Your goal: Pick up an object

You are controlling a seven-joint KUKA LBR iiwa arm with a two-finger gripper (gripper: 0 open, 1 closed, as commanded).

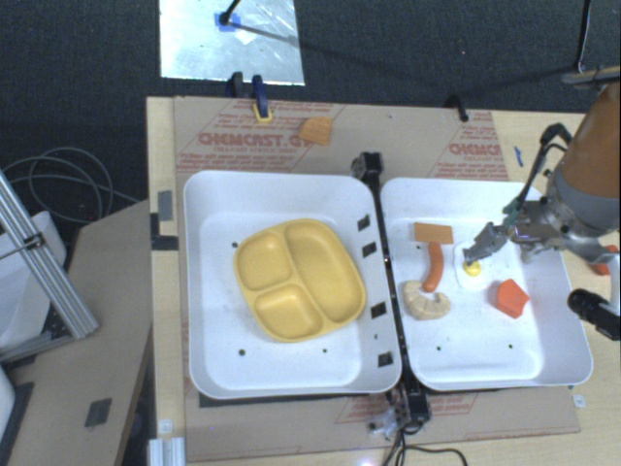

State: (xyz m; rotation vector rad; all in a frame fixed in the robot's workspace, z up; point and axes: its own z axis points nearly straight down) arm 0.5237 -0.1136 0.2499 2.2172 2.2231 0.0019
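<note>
Desk [165, 289] on dark carpet, covered by a board [466, 144] printed "CHEMCAST" in red. Left bin [209, 357]: yellow divided tray [296, 278]. Right bin [543, 357]: tan block [433, 232], red sausage [433, 265], pale pastry [425, 303], yellow egg [472, 272], orange cube [510, 297]. Gripper [477, 251]: directly over the egg; fingers' spread cannot be told, nothing seen held.

left bin [209, 289] contains a yellow divided plate [298, 279]. right bin [553, 352] contains a sausage [433, 265], pastry [426, 302], orange block [510, 298]. gripper [475, 256] positioned above a yellow item [473, 271].
</note>
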